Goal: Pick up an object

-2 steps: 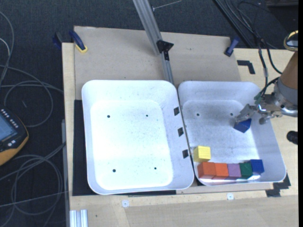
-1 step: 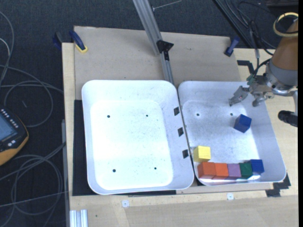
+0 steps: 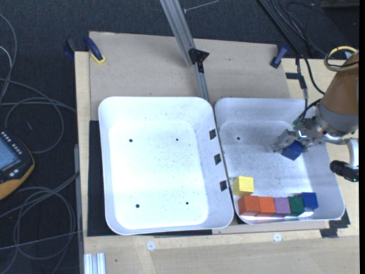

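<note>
Two white bins (image 3: 114,110), and seven blocks: two blue (image 3: 292,151), two orange (image 3: 258,204), one yellow (image 3: 245,184), one purple (image 3: 282,205), one green (image 3: 296,204).

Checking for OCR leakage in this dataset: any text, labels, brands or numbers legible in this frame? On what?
None legible.
Pendant at the left edge: its screen shows light marks, too small and blurred to read.
Blocks along the right bin's near wall: plain coloured faces, no print.
Yellow block: no print visible.
Blue block at the gripper: plain.
Left bin: dark dots, no text.
</note>
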`<action>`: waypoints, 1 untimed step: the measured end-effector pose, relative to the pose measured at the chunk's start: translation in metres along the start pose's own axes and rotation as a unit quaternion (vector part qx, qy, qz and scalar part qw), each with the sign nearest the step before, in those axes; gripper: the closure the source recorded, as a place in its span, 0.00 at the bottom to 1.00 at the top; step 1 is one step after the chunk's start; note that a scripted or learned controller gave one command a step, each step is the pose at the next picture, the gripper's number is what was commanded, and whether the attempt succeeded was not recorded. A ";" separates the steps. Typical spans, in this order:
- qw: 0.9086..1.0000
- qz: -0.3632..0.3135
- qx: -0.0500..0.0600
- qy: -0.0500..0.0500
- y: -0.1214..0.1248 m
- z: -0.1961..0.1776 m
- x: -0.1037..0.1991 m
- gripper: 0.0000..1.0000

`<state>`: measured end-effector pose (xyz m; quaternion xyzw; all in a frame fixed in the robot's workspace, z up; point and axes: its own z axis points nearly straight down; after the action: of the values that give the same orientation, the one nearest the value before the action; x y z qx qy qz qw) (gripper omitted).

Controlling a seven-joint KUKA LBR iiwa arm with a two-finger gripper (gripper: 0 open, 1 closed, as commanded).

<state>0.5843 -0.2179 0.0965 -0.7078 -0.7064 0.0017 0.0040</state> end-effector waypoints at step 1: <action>1.000 -0.003 -0.007 -0.002 0.062 -0.005 0.001 0.00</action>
<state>0.6464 -0.2171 0.1006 -0.7059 -0.7083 -0.0018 -0.0028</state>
